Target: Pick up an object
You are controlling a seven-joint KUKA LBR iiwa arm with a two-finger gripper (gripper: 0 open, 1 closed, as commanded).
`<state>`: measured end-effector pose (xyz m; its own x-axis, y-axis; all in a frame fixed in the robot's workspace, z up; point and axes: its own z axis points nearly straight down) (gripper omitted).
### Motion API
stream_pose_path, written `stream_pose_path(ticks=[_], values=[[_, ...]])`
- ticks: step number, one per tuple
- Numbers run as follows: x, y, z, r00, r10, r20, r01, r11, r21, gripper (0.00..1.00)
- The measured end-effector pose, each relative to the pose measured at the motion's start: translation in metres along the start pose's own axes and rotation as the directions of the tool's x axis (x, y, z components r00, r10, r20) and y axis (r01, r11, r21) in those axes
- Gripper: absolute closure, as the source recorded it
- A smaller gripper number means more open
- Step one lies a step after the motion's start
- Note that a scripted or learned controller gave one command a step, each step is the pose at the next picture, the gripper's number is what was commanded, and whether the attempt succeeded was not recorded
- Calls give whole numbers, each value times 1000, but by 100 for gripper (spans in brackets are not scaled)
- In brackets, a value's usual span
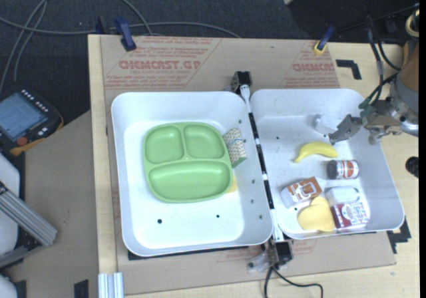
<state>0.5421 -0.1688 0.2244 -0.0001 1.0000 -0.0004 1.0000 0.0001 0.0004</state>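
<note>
Dark carpet with loose cables surrounds the pale wooden surface (166, 64) carrying two shallow white bins. On the right bin's (293, 107) floor lie a yellow plastic banana (315, 151), a small red-labelled can (343, 169), a brown carton (303, 190) and a red-and-white packet (350, 214). Above the banana, near the far right wall, the gripper (345, 129) hangs with fingers parted, gripping nothing. A green divided plate (186, 161) fills the left bin (133, 223).

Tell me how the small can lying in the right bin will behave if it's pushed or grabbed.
The can lies on its side, so a push would probably set it rolling. Its rounded, seemingly smooth wall may slip from a pinch. It looks rigid, unlikely to deform. The end effector hovers above the banana.
</note>
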Motion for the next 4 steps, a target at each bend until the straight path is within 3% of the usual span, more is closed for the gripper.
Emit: stream_pose_path(ticks=[1,2,3,4], values=[[45,19,140,1000,-1,0,1,1000,0,0],[19,50,140,1000,0,1,0,1000,-1,0],[19,50,130,1000,0,1,0,1000,-3,100],[92,65,39,1000,-1,-1,1,1000,-1,100]])
